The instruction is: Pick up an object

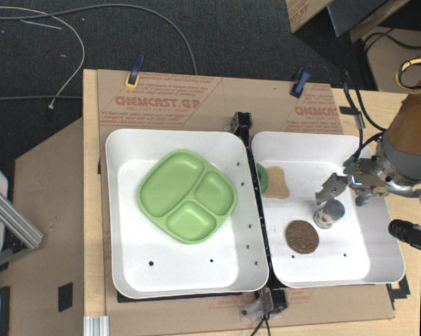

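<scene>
While the grey two-finger gripper (329, 204) hangs low over the right shallow white bin (290, 268), whether it is spread or closed cannot be told. A round brown disc (302, 237) lies just below-left, a tan flat piece (276, 183) near the left wall. The left white bin (123, 257) holds a green three-compartment plastic plate (187, 195), with bare floor around it.

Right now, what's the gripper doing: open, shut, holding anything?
Two-finger gripper: over the right white bin, just above the brown round disc; open or shut cannot be told, and nothing is seen held.
</scene>
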You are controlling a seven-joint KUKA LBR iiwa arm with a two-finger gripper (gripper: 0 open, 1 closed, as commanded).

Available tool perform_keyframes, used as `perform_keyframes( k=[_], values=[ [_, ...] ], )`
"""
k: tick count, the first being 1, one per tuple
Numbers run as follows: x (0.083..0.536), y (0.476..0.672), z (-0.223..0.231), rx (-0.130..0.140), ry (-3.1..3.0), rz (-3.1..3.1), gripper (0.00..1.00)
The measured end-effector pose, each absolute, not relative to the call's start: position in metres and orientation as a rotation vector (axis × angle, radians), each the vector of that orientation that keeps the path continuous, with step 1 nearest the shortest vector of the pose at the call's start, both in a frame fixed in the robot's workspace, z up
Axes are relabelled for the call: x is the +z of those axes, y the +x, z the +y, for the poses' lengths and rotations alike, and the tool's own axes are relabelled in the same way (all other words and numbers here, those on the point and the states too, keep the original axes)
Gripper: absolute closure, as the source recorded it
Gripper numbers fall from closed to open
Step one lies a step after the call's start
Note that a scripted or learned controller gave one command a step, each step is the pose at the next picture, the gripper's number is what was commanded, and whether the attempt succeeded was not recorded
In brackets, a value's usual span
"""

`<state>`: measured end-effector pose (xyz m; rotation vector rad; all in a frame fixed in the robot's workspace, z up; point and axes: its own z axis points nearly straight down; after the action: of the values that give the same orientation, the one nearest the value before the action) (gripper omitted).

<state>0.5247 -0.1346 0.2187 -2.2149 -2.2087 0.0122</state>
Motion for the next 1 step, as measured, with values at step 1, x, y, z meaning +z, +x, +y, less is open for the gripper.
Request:
perform_keyframes(
  k=[1],
  values=[
    [0.2251,0.5275,-0.1342,0.000,-2.219,-2.220,0.00]
  ],
)
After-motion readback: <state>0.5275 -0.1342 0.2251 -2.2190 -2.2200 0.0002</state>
